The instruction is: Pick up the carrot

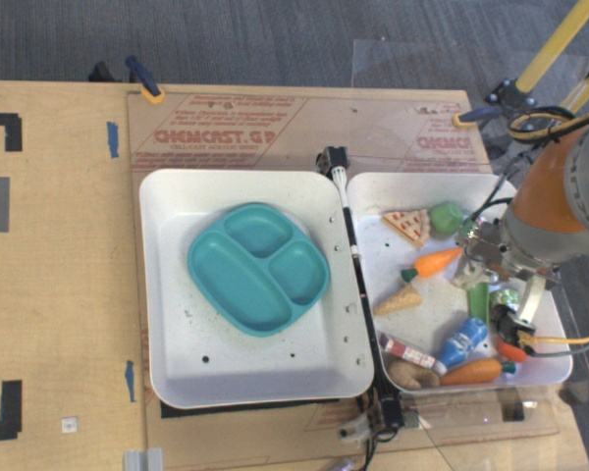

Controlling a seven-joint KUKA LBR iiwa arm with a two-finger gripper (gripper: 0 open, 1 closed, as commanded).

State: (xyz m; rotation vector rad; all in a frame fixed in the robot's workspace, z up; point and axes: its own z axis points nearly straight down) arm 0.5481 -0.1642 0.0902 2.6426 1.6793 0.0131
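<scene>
Carrot (436, 261) lies in the right bin (562, 365), just beside the gripper (471, 261).

The arm (560, 189) comes into the scene from the right, its grey body carrying a broad orange band just above the wrist. From that band it bends down and leftward, ending in a dark grey wrist block set low over the right side of the scene. Black cables loop from the far right edge down toward this wrist. The pincer (474, 263) hangs beneath the wrist, pointing down and a little to the left. Its metal parts are small and blurred together here, so how the tips stand cannot be made out.
</scene>
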